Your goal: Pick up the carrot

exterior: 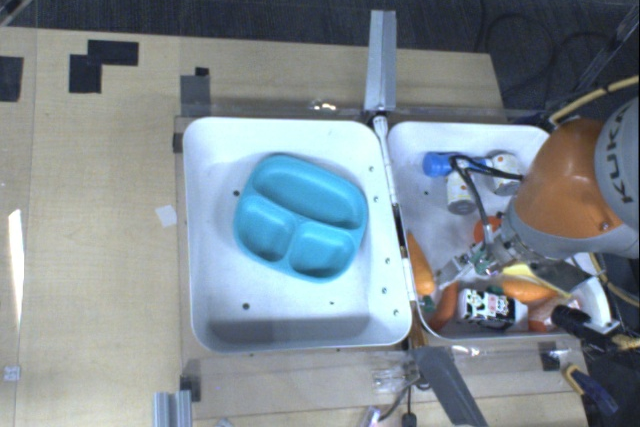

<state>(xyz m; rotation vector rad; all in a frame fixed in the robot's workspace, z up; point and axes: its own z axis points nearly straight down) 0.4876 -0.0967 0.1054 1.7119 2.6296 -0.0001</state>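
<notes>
carrot and pincer in the right bin

the carrot (420, 270) is seen in the right bin (415, 140), lying against the wall that it shares with the left bin (210, 245), in the near corner. its long axis is judged to run along that wall, roughly from far to near. the gripper (478, 260) is placed just beside it, toward the bin's middle, under the orange band (565, 185); whether it is released or clenched cannot be told. a short shift toward the shared wall is therefore called for. a blue divided tray (300, 215) is held in the left bin.
</notes>
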